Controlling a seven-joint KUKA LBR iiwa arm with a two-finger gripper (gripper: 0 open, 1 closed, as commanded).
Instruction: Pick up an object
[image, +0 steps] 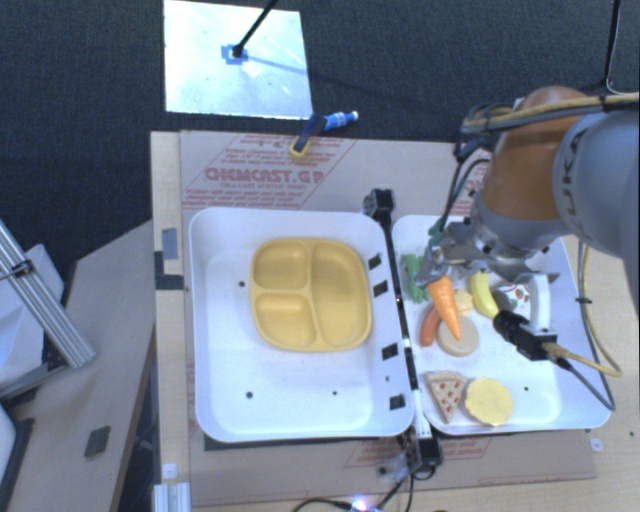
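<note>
Gripper (443, 268) hangs low over your right bin (570, 400), fingers hidden, grip state cannot be told | carrot (445, 306) lies right beneath it, beside banana (484, 296) | yellow tray (310, 293) sits in left bin (220, 390).

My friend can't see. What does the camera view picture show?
A grey robot arm reaches over the right white bin, which holds toy food: a carrot, a banana, a pizza slice. The left bin holds a yellow divided plate.
</note>
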